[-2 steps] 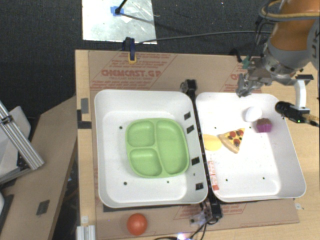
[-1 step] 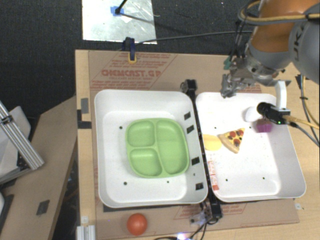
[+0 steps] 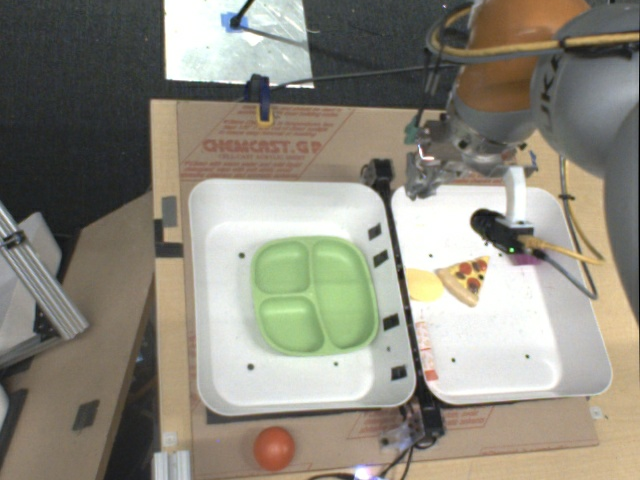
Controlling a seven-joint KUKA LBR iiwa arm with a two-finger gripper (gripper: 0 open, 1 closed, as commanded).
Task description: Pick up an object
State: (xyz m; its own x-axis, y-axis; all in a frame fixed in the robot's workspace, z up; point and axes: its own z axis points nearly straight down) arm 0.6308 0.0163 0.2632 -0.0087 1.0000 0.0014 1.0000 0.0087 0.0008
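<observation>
We see the gripper at the right bin's twelve o'clock edge — its state we cannot tell — pizza slice at centre.

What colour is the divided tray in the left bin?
Light green, all four compartments alike. The tray shows clearly in the camera view, lying flat in the left bin.
</observation>
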